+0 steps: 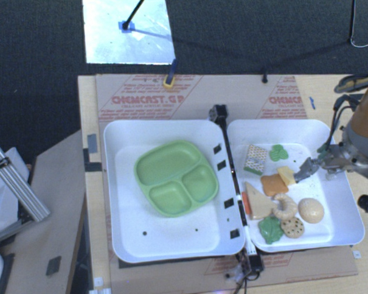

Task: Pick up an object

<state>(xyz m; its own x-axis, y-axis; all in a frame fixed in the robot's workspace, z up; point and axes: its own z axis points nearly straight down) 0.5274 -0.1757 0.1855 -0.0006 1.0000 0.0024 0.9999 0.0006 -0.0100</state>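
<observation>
The right bin (342, 225) holds a cluster of toy food: a patterned cracker (255, 158), a green leafy piece (278, 151), a yellow block (287, 175), an orange square (274, 184), a tan wedge (256, 201), a ring-shaped pastry (284, 206), a pale bun (311, 209), a dotted cookie (292, 227) and a green broccoli piece (270, 229). My gripper (305, 168) reaches in from the right, its tip just right of the yellow block.
The left bin (127, 237) contains a green divided tray (175, 177). Black clips (224, 166) run along the divider between the bins. The arm's body (360, 135) hangs over the right bin's right edge.
</observation>
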